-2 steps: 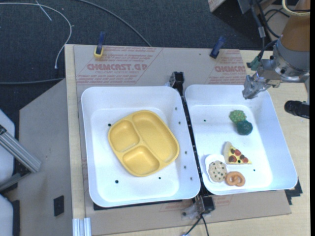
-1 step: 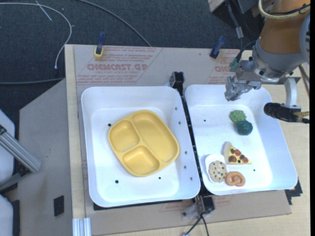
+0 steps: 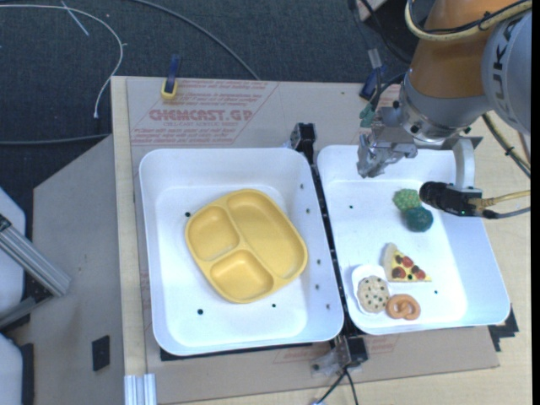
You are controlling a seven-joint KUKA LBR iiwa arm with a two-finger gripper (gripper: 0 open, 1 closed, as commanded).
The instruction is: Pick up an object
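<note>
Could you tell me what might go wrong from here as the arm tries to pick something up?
1. The gripper hangs near the right bin's far-left corner, apart from every item, so closing here would likely grab nothing.
2. The cookie, pretzel and pizza slice sit close together; a descent could nudge neighbours.

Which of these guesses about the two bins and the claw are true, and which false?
1. The yellow divided tray lies in the left bin. True.
2. The pizza slice lies in the left bin. False: it lies in the right bin.
3. The claw hangs over the right bin's far end. True.
4. The cookie is between the claw's fingers. False: it rests on the bin floor beside a pretzel.
5. The broccoli sits on the tray. False: it lies in the right bin.
</note>
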